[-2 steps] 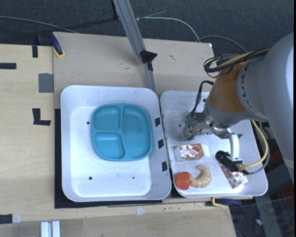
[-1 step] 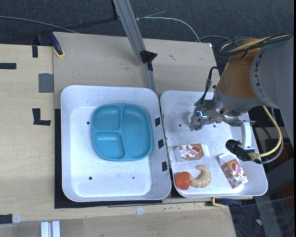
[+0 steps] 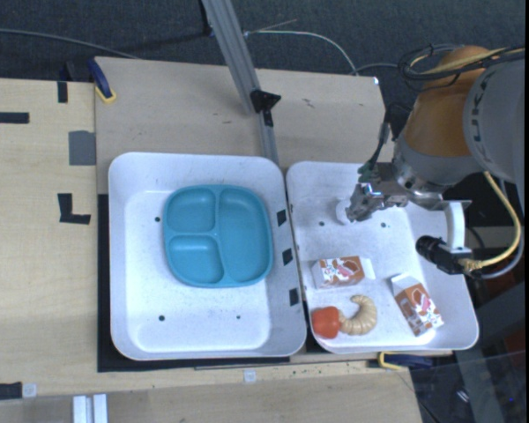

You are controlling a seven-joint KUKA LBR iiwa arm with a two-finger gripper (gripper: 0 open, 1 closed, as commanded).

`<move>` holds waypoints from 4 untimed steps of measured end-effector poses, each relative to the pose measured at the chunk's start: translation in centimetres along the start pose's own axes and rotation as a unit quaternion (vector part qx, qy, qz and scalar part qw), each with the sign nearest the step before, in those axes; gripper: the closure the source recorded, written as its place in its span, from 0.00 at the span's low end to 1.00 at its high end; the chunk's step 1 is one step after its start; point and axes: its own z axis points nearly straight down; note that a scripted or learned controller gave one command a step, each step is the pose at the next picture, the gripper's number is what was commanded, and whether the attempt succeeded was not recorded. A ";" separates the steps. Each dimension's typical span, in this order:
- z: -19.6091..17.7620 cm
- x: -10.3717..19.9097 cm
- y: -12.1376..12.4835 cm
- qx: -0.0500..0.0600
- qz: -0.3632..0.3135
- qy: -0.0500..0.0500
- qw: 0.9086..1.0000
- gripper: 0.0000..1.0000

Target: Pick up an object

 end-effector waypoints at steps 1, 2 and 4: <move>-5.3 0.0 0.1 -0.001 0.000 0.000 1.000 1.00; -5.6 5.4 -0.3 0.002 0.000 0.000 1.000 1.00; -4.9 16.1 -0.7 0.003 -0.003 0.001 1.000 1.00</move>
